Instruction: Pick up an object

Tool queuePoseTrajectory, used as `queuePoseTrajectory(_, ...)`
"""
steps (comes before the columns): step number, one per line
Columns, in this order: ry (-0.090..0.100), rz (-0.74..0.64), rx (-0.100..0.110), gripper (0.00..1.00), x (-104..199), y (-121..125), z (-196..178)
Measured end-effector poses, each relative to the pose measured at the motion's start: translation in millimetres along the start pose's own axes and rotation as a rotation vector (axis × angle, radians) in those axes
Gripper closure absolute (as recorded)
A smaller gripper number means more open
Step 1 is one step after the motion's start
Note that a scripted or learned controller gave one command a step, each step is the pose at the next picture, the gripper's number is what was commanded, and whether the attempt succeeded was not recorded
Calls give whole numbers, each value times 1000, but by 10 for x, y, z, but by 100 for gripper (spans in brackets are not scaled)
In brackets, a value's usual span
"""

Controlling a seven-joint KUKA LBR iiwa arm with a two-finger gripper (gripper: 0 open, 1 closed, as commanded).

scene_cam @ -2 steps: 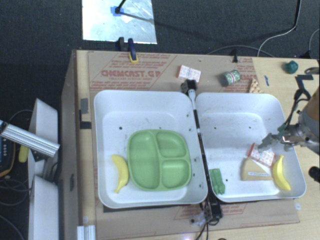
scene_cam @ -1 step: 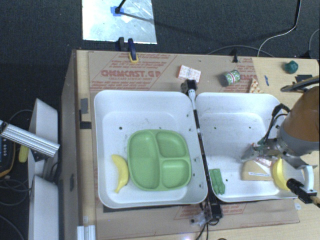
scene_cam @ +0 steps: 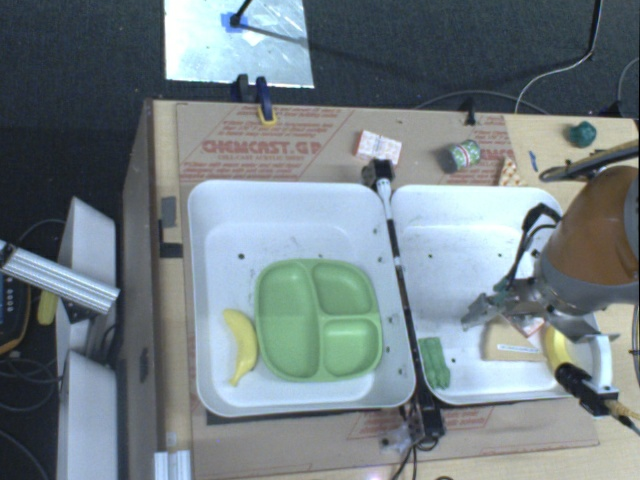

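Observation:
My gripper [scene_cam: 497, 309] hangs over the right bin [scene_cam: 470, 218], near its front right part, and it looks open with nothing between its fingers. Just below it lies a flat tan block [scene_cam: 508, 345]. A yellow banana-shaped piece [scene_cam: 556, 350] sits at the block's right end, partly under the wrist. A small green object [scene_cam: 435, 361] lies in the right bin's front left corner, apart from the gripper.
The left bin [scene_cam: 215, 268] holds a green divided plate [scene_cam: 320, 320] and a yellow banana [scene_cam: 240, 345] to its left. A black divider [scene_cam: 397, 268] runs between the bins. On the bench behind lie a small can [scene_cam: 463, 155] and a white tag [scene_cam: 378, 147].

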State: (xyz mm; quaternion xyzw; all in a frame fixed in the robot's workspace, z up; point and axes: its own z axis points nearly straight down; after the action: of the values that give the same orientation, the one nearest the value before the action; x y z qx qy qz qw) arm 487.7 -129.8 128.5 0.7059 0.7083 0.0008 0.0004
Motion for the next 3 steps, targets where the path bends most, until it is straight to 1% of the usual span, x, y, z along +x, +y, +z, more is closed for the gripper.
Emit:
queuePoseTrajectory(1,-2,3,0,0,-665,-12,-168)
queuePoseTrajectory(2,0,1,0,0,-72,-9,442)
queuePoseTrajectory(3,-3,2,-2,0,-773,416,-342)
